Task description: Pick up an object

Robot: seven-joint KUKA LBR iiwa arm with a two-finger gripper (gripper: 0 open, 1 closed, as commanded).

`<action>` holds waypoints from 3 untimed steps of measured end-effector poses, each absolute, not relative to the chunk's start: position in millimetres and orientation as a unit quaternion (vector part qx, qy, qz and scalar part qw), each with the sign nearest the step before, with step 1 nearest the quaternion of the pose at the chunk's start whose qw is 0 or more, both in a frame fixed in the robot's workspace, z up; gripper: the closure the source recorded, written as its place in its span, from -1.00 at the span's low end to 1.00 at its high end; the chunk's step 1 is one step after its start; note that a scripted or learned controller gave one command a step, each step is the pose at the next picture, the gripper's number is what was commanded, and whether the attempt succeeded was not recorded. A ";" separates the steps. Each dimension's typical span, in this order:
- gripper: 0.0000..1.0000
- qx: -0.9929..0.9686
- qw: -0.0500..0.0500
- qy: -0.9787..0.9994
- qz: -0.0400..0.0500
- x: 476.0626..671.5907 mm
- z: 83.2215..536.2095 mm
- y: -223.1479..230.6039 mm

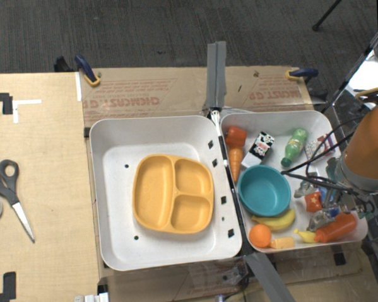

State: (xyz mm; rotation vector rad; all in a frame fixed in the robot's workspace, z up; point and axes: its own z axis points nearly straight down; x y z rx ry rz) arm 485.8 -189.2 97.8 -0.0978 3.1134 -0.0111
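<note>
Reaching in over the right edge of the right bin, the arm brings its gripper low above the near right corner of that bin, among cables that hide much of it; whether the tool is open or closed I cannot tell, and I see nothing held by it.

The thing nearest to the gripper is a red bottle, lying on its side against the near wall of the bin, close to the right corner; a small red item lies just beside it, toward the middle; I judge that one of these two is the likely target. The red bottle looks like light, hollow plastic, stiff but smooth, so it may slip or roll; the best hold is probably across its round body, near the middle of its length, with the fingers at a right angle to its long axis; the wall so close behind it leaves little room for one finger.

The teal bowl stands in the middle of the right bin; a banana touches its near side, and an orange lies at the near left corner; a green bottle and a carrot lie toward the far edge.

The left bin carries a yellow divided plate in its middle.
</note>
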 end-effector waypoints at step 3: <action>-1.00 -0.016 0.004 1.000 0.000 600.5 94.0 -220.4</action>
